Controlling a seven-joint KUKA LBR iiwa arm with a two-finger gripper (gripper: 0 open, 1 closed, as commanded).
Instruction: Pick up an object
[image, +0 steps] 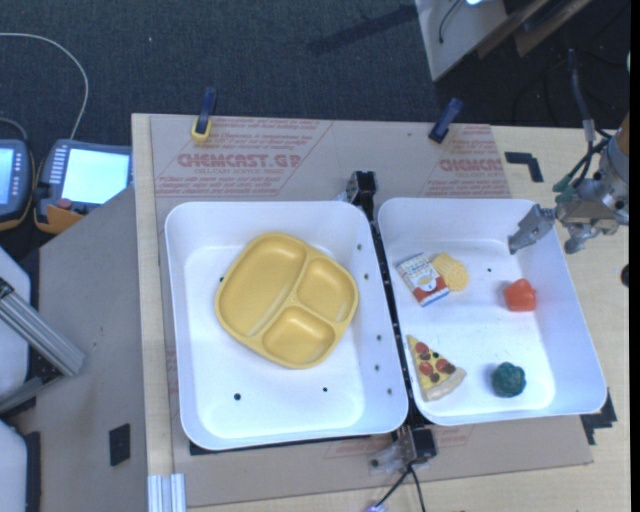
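Note:
The right bin (560, 330) holds several small toys: a red-and-white fries box (422, 279) with a round yellow biscuit (453, 272) beside it, a red tomato-like piece (519, 295), a pizza slice (436, 368) and a green broccoli piece (508, 379). My gripper (552, 236) hovers over the bin's far right corner, above and right of the red piece. It is open, with nothing between its fingers.
The left bin (200, 380) holds a yellow divided plate (288, 298). A black clamp (362, 186) sits at the far end of the seam between the bins. Blue clips (204, 112) (445, 120) pin the cardboard sheet at the back.

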